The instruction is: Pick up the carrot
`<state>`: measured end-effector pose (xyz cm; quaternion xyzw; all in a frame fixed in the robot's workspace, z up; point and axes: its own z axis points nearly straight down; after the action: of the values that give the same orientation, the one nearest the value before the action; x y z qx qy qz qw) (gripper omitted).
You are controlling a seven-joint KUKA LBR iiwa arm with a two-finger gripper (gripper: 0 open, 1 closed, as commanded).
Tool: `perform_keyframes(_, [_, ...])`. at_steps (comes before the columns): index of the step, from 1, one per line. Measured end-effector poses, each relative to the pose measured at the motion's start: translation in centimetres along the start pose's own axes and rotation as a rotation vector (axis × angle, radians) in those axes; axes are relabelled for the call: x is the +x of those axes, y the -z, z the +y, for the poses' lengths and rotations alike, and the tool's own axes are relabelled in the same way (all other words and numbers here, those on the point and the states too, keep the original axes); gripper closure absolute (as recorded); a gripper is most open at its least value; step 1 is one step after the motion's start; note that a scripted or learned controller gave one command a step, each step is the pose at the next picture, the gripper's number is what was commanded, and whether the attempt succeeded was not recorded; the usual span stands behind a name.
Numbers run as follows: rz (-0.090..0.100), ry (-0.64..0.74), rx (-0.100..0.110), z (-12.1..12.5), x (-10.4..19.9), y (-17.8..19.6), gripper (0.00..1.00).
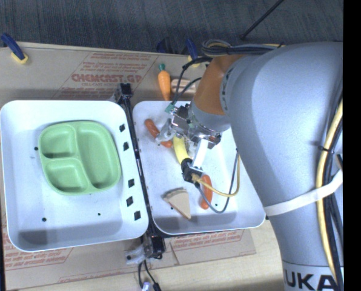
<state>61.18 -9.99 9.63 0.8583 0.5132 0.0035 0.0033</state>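
The carrot (163,85) lies outside both bins, on the brown surface (77,77), just past the far rim of the right bin (241,220), with its green top pointing away. The gripper (177,125) is low in the right bin near its far left corner, apart from the carrot. I cannot tell whether it is spread or pressed together. A sausage (151,127) and a banana (180,151) lie close beside it, and a wedge (179,203) sits toward the front. A green plate (79,156) rests in the left bin (11,180).
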Motion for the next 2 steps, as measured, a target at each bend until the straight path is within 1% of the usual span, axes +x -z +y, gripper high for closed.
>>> perform_keyframes(1, [-0.002, 0.004, 0.005, 0.0, -0.1, 1.0, 1.00])
perform_keyframes(2, [-0.004, -0.191, 0.013, -0.5, 5.0, 9.5, 1.00])
